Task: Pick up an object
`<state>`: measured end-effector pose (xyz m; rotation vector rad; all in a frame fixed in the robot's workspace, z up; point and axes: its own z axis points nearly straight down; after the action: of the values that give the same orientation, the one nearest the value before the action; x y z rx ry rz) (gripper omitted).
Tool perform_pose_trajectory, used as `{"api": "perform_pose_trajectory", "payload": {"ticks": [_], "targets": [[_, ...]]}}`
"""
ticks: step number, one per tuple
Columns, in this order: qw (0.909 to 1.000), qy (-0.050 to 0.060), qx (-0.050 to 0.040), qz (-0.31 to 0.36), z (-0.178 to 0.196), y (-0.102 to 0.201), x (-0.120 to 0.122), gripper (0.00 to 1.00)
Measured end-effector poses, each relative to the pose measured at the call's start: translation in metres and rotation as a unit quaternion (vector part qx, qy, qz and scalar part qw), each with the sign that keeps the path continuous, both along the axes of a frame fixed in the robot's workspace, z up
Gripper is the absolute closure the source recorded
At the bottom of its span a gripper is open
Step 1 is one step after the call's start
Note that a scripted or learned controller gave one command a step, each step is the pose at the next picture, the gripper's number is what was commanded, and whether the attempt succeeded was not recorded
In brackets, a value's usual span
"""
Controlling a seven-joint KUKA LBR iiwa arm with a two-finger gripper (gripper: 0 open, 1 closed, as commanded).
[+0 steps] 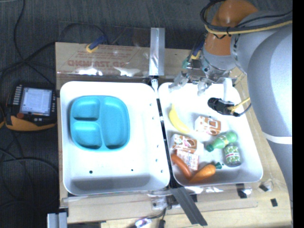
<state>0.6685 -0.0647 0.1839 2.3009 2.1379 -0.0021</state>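
The grey arm (266,56), with its orange band (223,37), is seen reaching in from the right over the far edge of the right bin (254,160). The gripper (191,83) is held above that bin's far left corner, its fingers spread apart with nothing caught between them.

Two white bins are set side by side. In the left bin (66,141) a single blue tray (99,122) with three compartments is laid flat.

Seven small things that could be picked are counted in the right bin, all well apart from the gripper:

- One yellow banana (177,120) is curved along the left wall and lies nearest the gripper.
- One orange carrot (203,172) with a green stub is placed near the front wall.
- One reddish sausage (180,166) is set just beside the carrot, to its left.
- Two printed packets are seen: a brown-and-white packet (185,148) touching the sausage, and a white-and-orange packet (208,125) just right of the banana.
- One green bottle (221,141) is tipped on its side.
- One round green jar (232,155) rests just beside the bottle; its contents cannot be made out.
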Motion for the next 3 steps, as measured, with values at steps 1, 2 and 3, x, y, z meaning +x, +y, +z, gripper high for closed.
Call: {"api": "perform_pose_trajectory", "payload": {"ticks": [1,2,3], "targets": [[0.9766,0.001,-0.0016,-0.215,0.046,0.018,0.0,0.0],[0.9325,0.0,-0.002,-0.361,0.166,-0.059,-0.023,0.0],[0.9176,0.003,-0.0009,-0.397,0.015,0.029,-0.019,0.0]]}}
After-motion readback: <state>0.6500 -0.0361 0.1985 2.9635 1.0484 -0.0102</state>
